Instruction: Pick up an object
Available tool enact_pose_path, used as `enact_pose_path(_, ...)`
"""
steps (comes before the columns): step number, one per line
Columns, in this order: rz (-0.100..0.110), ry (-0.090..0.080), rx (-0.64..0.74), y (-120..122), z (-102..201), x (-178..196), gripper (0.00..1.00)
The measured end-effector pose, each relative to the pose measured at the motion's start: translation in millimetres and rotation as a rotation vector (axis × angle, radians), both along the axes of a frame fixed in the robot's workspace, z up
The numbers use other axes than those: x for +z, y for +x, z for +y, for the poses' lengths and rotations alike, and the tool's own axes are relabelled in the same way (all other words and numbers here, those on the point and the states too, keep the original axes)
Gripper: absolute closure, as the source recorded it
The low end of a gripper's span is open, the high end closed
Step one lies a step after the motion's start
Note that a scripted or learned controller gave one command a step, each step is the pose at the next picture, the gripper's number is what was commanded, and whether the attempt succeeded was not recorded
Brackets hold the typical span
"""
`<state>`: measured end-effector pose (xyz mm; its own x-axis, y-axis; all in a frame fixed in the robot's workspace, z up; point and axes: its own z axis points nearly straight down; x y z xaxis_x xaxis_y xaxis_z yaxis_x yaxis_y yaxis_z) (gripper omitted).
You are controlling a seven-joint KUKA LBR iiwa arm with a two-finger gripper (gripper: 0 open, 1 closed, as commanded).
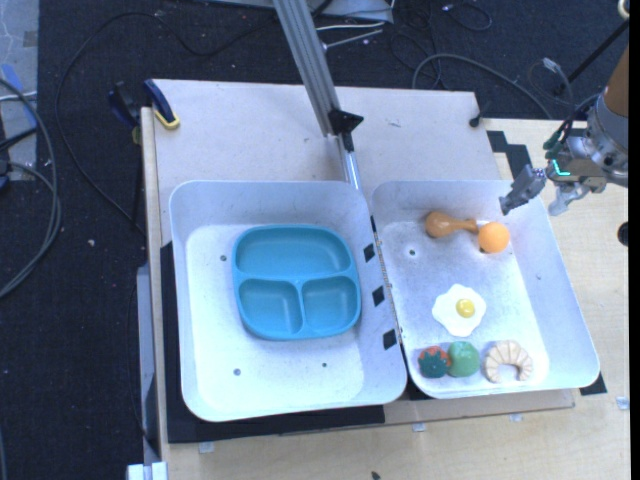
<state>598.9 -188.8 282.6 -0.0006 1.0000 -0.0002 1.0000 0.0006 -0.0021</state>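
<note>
The right bin (556, 298) holds an orange ball (493, 237), a brown drumstick-shaped toy (446, 225), a fried egg (460, 309), a green and red vegetable toy (448, 360) and a croissant (508, 361). My gripper (540, 190) hangs over the bin's upper right corner, above and to the right of the orange ball. Its two fingers stand apart, open, with nothing between them.
The left bin (200, 368) carries a blue three-compartment plate (297, 281). A slanted metal pole (310, 53) rises from behind the bins' joint. Cables lie on the dark floor to the left and behind the bench.
</note>
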Motion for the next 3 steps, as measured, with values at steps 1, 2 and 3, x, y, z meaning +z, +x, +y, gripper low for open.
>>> enact_pose_path(1,-0.002,-0.001,0.0,0.6,0.0,1.1,0.0)
enact_pose_path(2,0.001,0.0,-0.001,5.6,-6.5,-46.1,0.0)
enact_pose_path(3,0.0,0.0,0.0,14.7,-8.4,-94.8,0.0)
